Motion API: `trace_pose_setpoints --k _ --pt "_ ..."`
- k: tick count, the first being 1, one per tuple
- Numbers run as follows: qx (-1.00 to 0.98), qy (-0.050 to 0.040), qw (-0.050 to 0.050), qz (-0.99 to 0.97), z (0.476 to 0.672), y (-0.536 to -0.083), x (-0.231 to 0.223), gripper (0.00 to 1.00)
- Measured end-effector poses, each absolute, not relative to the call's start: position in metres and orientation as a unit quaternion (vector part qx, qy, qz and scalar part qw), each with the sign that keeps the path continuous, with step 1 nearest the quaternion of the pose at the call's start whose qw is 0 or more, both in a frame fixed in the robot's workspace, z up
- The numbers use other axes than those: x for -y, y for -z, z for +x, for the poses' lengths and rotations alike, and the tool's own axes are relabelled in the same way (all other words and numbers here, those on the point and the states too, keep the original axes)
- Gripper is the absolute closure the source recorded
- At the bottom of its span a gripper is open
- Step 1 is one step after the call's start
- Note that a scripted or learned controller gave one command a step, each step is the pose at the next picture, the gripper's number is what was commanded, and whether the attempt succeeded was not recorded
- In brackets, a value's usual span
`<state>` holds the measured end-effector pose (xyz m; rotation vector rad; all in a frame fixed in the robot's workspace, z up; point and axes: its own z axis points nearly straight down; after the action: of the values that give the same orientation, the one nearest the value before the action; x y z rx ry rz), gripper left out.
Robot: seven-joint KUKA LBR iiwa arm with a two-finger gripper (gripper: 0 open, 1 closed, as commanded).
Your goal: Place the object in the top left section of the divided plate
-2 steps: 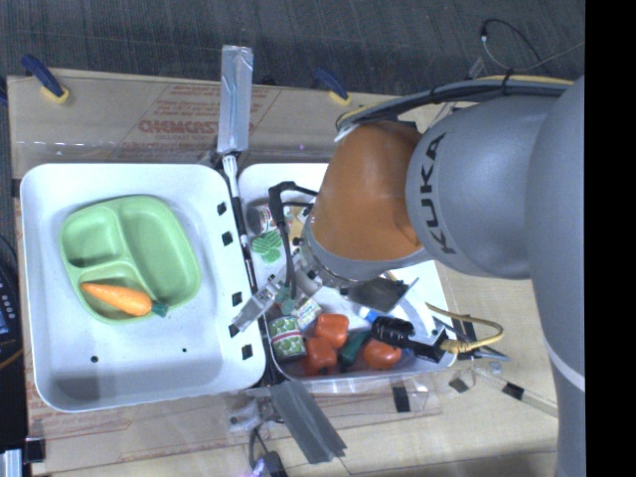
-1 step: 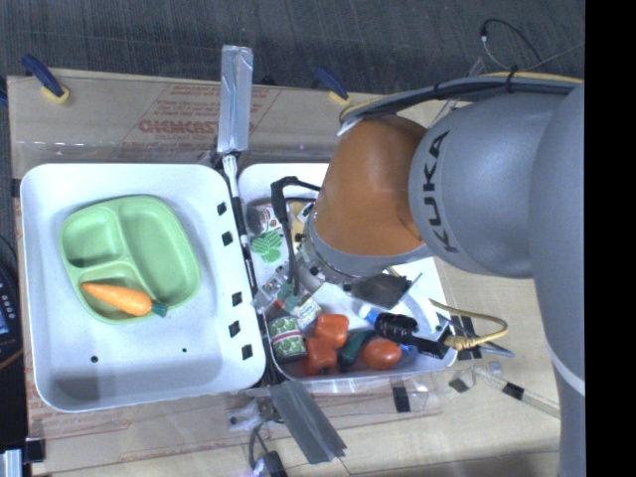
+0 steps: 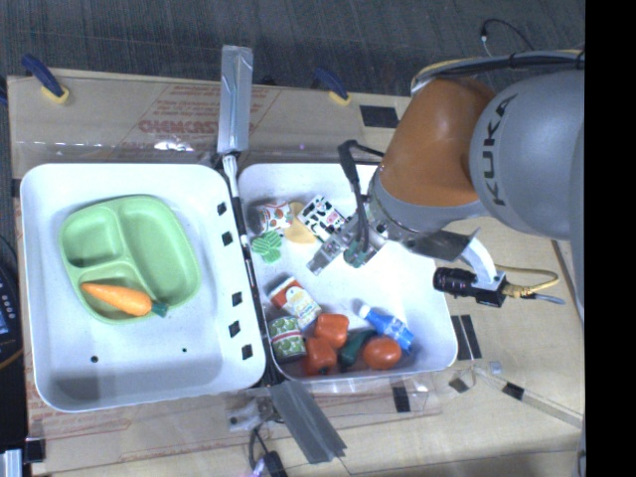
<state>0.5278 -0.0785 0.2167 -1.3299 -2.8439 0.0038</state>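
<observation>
The grey two-finger gripper hangs over the right white bin, just right of a small black-and-white cow-patterned carton. Its jaws seem slightly apart with nothing between them, though the view is too coarse to be sure. Which object is meant is unclear; the loose items lie in this bin, a red and green pile at its near edge. A clean pick means descending straight over one separate item, not the pile. The green divided plastic plate sits in the left white bin, an orange carrot in its near section, the far-left section bare
</observation>
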Motion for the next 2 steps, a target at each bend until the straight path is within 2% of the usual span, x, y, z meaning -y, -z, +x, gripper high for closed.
trace_pose_setpoints --k 1,2 --pt "0.949 -0.0001 0.000 -0.315 0.477 -0.091 0.178 1.00" --pt "0.883 0.0005 -0.002 -0.469 0.479 -0.092 0.209 1.00"
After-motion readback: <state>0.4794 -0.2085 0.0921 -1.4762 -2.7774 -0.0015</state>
